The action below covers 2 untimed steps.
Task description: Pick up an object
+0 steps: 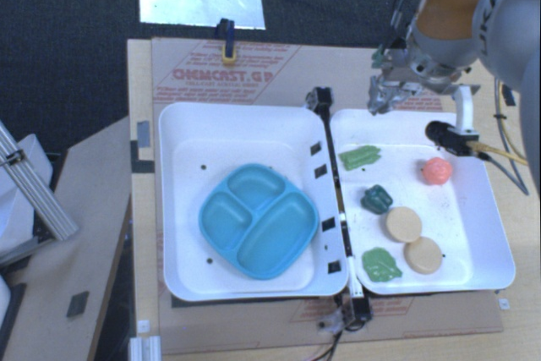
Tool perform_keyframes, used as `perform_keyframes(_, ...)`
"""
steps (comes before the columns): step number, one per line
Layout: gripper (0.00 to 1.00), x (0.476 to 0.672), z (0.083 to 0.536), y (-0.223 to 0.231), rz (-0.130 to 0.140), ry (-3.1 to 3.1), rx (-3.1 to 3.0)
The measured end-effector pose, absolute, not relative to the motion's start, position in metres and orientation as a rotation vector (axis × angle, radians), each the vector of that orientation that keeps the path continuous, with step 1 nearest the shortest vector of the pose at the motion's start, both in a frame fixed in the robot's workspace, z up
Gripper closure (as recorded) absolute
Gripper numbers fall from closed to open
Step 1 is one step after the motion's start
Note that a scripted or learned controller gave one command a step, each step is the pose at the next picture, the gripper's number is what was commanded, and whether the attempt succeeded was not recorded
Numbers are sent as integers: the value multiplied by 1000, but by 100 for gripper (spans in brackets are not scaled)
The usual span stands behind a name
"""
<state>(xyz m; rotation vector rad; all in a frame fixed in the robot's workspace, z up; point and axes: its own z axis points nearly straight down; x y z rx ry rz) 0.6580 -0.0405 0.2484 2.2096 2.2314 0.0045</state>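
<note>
At lower centre, a flat green leaf-shaped plastic piece (381, 265) lies in the right white bin (490, 254) with other candidates; the jaws (387, 96) hover above its upper-left rim, apparently empty, spread unreadable.

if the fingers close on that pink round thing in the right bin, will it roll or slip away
The pink round thing looks ball-like, so a nudge would probably roll it. Its curved sides may squirt out of a pinch. It sits near the right bin wall, which could stop it.
</note>
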Motion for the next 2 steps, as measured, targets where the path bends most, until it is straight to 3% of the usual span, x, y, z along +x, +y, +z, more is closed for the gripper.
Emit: perform_keyframes(2,100,667,245,76,5,2232,2210)
